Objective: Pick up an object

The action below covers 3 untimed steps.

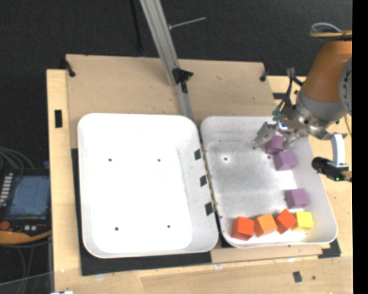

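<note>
My gripper [275, 138] hangs over the far right part of the right bin [233, 182], reaching in from the right. A small purple block [273, 144] sits between its two fingers, and the gripper is shut on it. Just below and right of it lies a second purple block [286, 160] on the bin floor, close to the held one. A third purple block [296, 197] lies nearer the front right.
Along the right bin's front wall sit a red block [243, 227], an orange block [265, 224], another red block [286, 220] and a yellow block [304, 219]. The left bin [141, 182] stands beside it. A slanted metal pole [162, 35] rises behind the bins.
</note>
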{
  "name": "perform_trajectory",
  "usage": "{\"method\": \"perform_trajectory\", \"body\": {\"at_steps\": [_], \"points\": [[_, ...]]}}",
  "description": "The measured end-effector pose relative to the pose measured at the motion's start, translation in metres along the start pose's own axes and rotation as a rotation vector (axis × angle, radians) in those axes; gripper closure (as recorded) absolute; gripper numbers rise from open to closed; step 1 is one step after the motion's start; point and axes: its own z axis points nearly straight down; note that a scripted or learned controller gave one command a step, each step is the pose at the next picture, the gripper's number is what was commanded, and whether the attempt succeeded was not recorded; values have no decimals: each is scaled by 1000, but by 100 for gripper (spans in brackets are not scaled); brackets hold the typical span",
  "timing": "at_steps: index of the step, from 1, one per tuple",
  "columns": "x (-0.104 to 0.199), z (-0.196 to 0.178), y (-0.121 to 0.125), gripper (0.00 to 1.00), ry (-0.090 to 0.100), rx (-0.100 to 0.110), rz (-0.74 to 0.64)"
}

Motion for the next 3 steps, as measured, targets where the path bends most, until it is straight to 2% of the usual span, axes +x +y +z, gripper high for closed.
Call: {"method": "perform_trajectory", "body": {"at_steps": [1,2,3], "points": [[3,43,-3,0,0,1,1],[2,28,-1,100,0,-8,6],[-6,-33,-5,100,-1,-10,0]]}}
